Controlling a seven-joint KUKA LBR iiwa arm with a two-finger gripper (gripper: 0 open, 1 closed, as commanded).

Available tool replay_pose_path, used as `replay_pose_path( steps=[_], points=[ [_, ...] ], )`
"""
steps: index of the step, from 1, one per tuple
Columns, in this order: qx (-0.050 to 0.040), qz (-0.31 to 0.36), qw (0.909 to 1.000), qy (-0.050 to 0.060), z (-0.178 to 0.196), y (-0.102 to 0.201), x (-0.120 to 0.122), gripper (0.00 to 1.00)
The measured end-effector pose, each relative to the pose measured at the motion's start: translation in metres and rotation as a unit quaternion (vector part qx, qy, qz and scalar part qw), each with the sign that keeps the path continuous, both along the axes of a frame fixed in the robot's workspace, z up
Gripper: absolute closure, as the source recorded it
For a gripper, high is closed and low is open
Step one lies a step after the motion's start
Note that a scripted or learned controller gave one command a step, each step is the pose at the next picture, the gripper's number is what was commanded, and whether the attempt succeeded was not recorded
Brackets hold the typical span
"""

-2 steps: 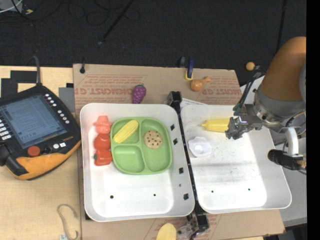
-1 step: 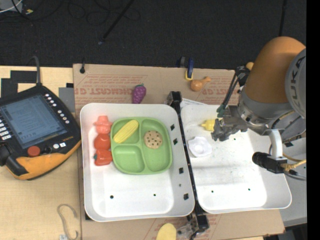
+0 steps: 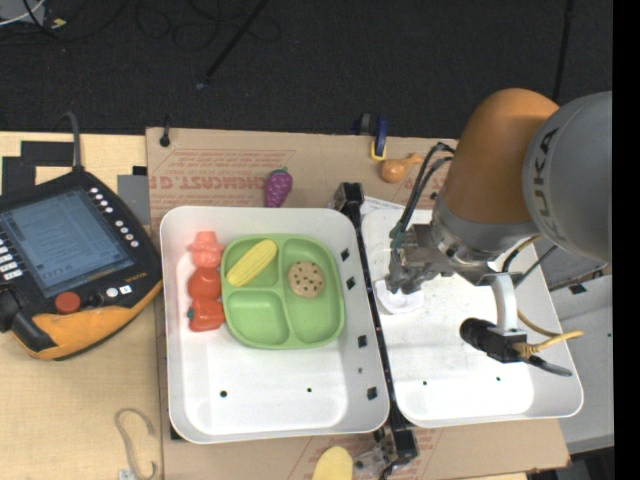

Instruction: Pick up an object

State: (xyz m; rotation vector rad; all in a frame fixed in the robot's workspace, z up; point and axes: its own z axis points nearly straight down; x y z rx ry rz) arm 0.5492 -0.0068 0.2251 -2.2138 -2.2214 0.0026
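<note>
Yellow fruit (image 3: 333, 462) lies at the desk's near edge. "KUKA" marks the arm (image 3: 560, 183). Its jaws (image 3: 402, 286) meet a whitish object (image 3: 400, 300) in the right bin (image 3: 480, 408); their opening cannot be told.

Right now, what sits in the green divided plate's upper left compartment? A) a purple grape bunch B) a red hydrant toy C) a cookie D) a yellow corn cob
D: the corn cob lies in the upper left compartment of the green plate, while the cookie sits in the upper right one.
</note>
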Motion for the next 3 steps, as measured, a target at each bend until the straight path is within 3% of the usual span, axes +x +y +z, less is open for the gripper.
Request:
replay_pose_path(
  steps=[1, 2, 3],
  points=[
    [-0.0003, 0.0, 1.0, -0.001, 0.01, 0.047, -0.01, 1.0],
    [-0.0009, -0.001, 1.0, 0.0, -0.008, 0.075, -0.021, 1.0],
    [-0.0011, -0.002, 1.0, -0.002, 0.013, 0.075, -0.016, 1.0]
  ],
)
